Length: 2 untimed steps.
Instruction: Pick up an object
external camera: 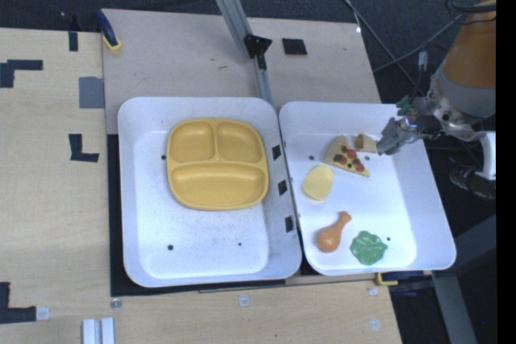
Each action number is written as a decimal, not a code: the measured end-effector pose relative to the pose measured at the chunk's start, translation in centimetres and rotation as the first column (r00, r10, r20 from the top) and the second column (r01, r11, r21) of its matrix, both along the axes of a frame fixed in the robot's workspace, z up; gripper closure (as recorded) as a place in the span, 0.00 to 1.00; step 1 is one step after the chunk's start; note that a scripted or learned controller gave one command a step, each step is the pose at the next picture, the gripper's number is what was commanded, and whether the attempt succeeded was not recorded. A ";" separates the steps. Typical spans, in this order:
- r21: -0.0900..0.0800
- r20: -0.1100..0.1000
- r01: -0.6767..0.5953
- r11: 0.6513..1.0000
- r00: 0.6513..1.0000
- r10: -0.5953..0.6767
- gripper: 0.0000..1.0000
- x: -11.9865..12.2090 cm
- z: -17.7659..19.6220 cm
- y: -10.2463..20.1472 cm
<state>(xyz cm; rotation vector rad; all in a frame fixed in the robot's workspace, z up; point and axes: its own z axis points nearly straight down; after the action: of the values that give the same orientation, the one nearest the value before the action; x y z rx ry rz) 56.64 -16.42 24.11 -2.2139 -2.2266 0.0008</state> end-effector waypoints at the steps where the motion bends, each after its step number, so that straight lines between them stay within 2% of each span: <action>1: -0.001 0.001 0.001 1.000 1.000 -0.001 1.00 0.5 0.2 4.5; 2: 0.000 -0.001 0.001 1.000 1.000 -0.001 1.00 1.4 -1.0 9.2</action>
<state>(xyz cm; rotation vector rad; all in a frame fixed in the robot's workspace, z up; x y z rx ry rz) 58.01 -7.23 23.07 -2.2142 -2.2255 0.0025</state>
